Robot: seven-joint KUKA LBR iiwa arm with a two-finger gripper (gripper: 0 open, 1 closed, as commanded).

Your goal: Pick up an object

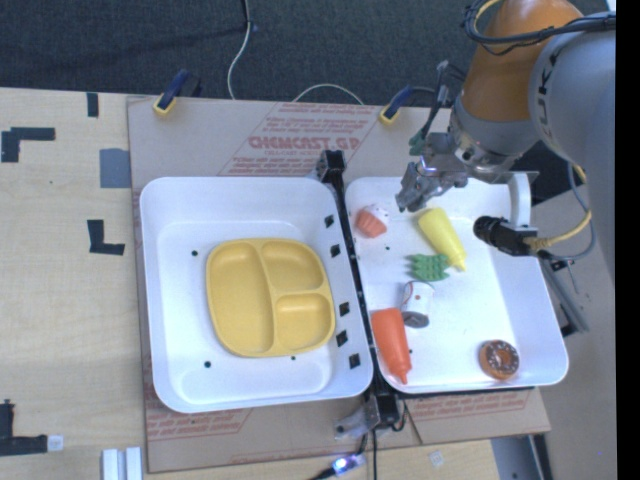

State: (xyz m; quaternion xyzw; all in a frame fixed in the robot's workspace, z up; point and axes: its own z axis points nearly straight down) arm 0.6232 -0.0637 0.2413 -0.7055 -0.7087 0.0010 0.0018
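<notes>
Nearest the camera: carrot [392, 342] at the front of the right bin [520, 298], orange, tapered, long axis running front to back, narrow red tip toward the front rim, leaning a bit right. Donut [499, 358] sits in the front right corner, well apart from the carrot.

Likely target: the yellow piece [442, 236] just below the tool [415, 193], back half of the right bin. Looks like a toy corn or banana, probably hollow plastic: light, stiff, smooth, so apt to slip or roll. Long axis runs diagonally, upper end toward the tool, lower end toward the front right. Best hold is judged to be across the middle, squeezing the short width, fingers square to the long axis. Gripping along the length or at an end would likely squirt it out.

Green piece [428, 266] touches or nearly touches the yellow piece's lower left side; could get bumped. Small orange-and-white piece [371, 222] lies left of the tool, near the divider. Grey-white piece [414, 305] sits mid-bin, just beside the carrot's top.

Tool hangs over the back of the right bin, at the yellow piece's upper end; nothing seen between its fingers, and open or closed cannot be told at this angle.

Left bin [170, 268] holds a yellow tray [268, 296] with three compartments. Both bins rest on the surface [60, 268].
</notes>
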